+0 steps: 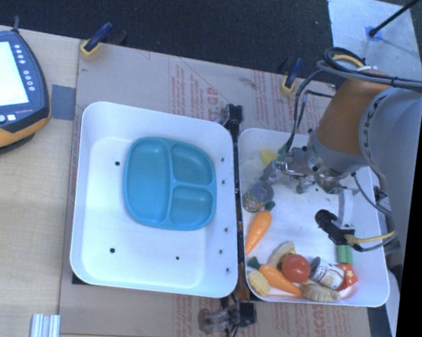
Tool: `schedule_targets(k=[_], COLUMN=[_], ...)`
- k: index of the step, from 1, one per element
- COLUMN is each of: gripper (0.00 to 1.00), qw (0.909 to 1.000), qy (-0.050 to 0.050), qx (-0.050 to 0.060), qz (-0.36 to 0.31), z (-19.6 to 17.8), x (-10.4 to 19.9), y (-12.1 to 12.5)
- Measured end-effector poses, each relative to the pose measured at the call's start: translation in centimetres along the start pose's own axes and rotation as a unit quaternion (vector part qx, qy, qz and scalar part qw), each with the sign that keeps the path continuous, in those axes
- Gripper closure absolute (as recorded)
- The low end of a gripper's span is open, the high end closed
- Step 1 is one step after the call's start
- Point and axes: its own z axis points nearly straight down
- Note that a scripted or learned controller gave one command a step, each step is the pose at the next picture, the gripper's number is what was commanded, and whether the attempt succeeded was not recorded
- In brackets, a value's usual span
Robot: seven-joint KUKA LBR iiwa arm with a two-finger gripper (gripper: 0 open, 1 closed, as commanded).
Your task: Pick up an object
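My gripper point(291, 168) hangs low over the far left part of the right bin point(367, 297), under the grey arm with its orange band. Just left of it lies a small yellow-green piece point(268, 157). A grey tin point(256, 197) stands a little below and to the left of the gripper. An orange carrot point(258, 231) lies beside the tin. Along the near wall crowd a red tomato point(296, 267), a second carrot point(282, 282), a corn cob point(258, 283) and a white-labelled red packet point(331, 276). I see nothing held.
The left bin point(91, 210) holds a blue divided plate point(171, 183). A small green thing point(345, 254) lies near the right bin's right wall. A tablet in an orange case point(6, 93) rests on the bench at far left. Clamps grip the bench's far edge.
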Motion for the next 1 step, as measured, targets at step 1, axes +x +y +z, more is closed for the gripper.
schedule_targets(k=[1], gripper=[0.0], qw=[1.0], qy=[0.0], qx=[-0.002], qz=[-0.001], z=[-0.07], x=[-0.46], y=[1.34])
